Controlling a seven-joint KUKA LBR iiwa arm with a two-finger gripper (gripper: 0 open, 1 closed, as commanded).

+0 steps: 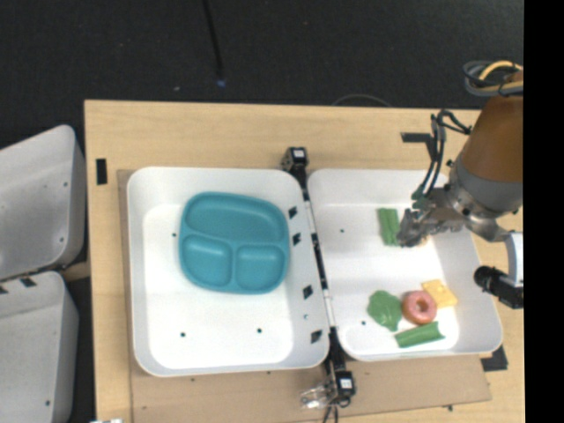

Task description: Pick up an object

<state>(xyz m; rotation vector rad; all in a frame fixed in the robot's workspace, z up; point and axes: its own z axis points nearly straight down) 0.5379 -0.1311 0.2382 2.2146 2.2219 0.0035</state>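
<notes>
At right of centre the gripper (411,233) sits low beside a green block (388,226); I cannot tell its jaw state. It might nudge the block aside and miss.

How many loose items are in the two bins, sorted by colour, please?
Green: 3 — flat green strip, rounded green lump, long green pod
Teal: 1 — teal plastic divided plate
Pink: 1 — pink ring doughnut
Yellow: 1 — yellow wedge
Total: 6

Pale wooden bench (220,135) on dark floor (264,33); white panels (35,201) stand at left
</notes>
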